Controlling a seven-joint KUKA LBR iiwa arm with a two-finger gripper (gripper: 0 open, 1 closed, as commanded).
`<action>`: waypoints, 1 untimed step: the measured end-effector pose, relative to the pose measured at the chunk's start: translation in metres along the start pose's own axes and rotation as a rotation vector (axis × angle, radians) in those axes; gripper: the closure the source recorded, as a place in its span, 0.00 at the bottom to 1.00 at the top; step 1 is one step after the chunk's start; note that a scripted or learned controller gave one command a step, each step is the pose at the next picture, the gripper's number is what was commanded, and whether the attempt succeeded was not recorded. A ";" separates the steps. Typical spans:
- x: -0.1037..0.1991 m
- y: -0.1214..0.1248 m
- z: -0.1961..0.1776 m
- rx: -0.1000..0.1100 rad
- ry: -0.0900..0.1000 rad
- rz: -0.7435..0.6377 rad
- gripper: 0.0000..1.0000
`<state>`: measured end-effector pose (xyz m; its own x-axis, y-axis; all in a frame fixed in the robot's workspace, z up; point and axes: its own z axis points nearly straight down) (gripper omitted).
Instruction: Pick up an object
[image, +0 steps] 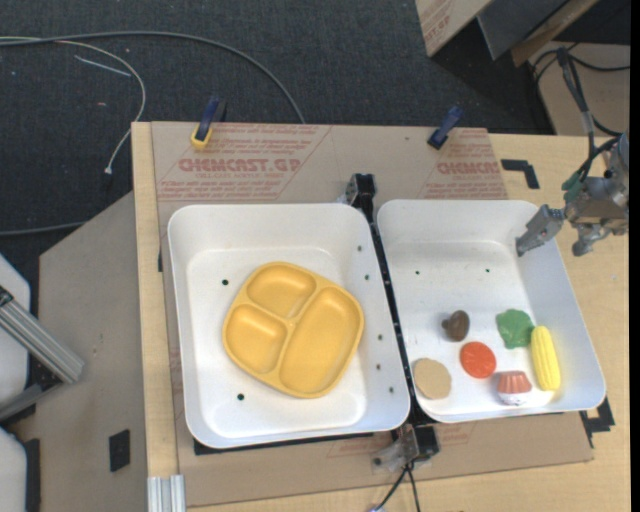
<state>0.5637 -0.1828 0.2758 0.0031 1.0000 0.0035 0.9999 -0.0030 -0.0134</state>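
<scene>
Left shallow white bin (190, 300): yellow three-compartment plastic plate (292, 328) lying flat near the centre. Right shallow white bin (440, 225): dark brown lump (456, 324), green leafy toy piece (514, 327), yellow toy corn cob (545, 358), round red-orange toy slice (478, 360), tan round disc (432, 378) and small red-and-white cupcake-shaped toy (513, 386), all clustered in the near right part, none lifted. Grey two-finger gripper (560, 228) at the far right rim of the right bin, well apart from the cluster, nothing seen between its fingers; jaw spread cannot be told.

Dark carpet floor (300, 60) with grey cables (120, 62).
</scene>
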 end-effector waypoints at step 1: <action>0.001 0.002 -0.007 -0.012 -0.003 -0.003 0.00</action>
<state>0.5658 -0.1822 0.2824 -0.0004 1.0000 0.0009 1.0000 0.0004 -0.0012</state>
